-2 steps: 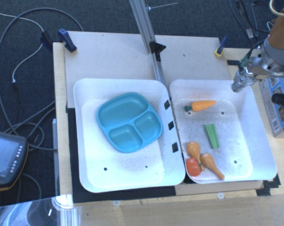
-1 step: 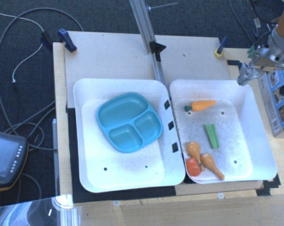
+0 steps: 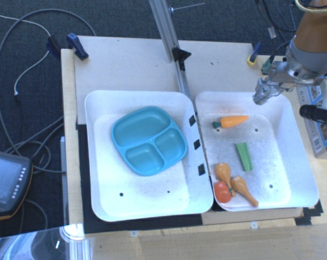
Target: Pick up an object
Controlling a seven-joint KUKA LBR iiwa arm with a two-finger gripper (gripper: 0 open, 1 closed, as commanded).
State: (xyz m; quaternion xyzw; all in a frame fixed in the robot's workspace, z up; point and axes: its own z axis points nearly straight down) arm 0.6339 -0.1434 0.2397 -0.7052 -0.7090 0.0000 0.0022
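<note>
Both bins are white: the left bin (image 3: pixel 101 199) holds a light blue divided plate (image 3: pixel 148 140), and the right bin (image 3: pixel 299 161), speckled with faint grey scuffs, holds an orange toy carrot (image 3: pixel 233 121) with a green top, a flat green strip (image 3: pixel 243 156), two tan-orange toy drumsticks (image 3: pixel 236 183) and a red toy tomato (image 3: pixel 222 192). The bench (image 3: pixel 125 64) is pale beige, on a dark navy carpet (image 3: pixel 22 91). The arm (image 3: pixel 312 31) is grey with an orange band, and its gripper (image 3: pixel 262 93) is metallic grey
</note>
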